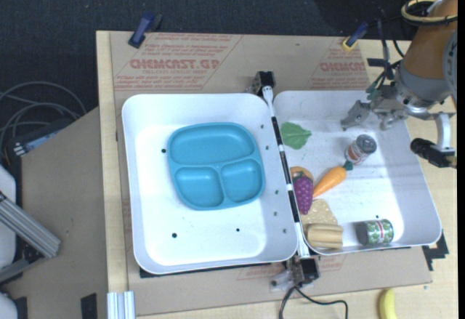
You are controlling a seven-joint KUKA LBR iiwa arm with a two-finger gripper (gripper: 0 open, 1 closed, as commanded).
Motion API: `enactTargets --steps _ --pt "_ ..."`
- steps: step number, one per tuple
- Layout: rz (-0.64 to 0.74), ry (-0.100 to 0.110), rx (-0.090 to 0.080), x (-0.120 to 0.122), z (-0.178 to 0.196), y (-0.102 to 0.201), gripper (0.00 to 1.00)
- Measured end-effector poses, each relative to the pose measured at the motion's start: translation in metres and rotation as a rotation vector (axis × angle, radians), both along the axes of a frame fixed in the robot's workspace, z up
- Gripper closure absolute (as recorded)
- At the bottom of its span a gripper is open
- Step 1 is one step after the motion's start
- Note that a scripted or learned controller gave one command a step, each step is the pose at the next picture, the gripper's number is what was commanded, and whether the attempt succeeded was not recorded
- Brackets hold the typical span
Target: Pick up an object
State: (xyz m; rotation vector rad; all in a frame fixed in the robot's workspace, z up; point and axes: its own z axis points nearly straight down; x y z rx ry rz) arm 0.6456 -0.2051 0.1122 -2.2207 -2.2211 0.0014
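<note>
My gripper (369, 118) hangs over the far part of the right bin (414, 187), open, with nothing between its fingers. Just in front of it stands a small bottle with a grey cap (361, 147), apart from the fingers. An orange carrot (330, 179) lies near the bin's middle, and a green leaf (295, 135) rests at the far left. A purple grape bunch (303, 194) and a piece of bread (323, 234) sit along the left wall. A green can (375, 232) lies on its side at the near edge.
The left bin (145, 230) holds a blue divided plate (216, 165). A black divider with clamps (280, 158) runs between the bins. The grey and orange arm (429, 56) comes in from the upper right. A yellow object (388, 304) lies on the bench in front.
</note>
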Motion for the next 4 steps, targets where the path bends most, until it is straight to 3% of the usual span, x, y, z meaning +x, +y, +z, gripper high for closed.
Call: enactTargets --steps 1,2,3,4 --pt "-0.001 0.001 0.001 -0.041 -0.028 0.012 0.0" --pt "-0.001 -0.007 -0.003 -0.039 -0.015 0.011 1.0" --pt "0.001 0.0 0.001 -0.064 -0.013 0.048 1.0" --pt "0.001 -0.008 -0.001 -0.064 -0.024 0.105 1.0"
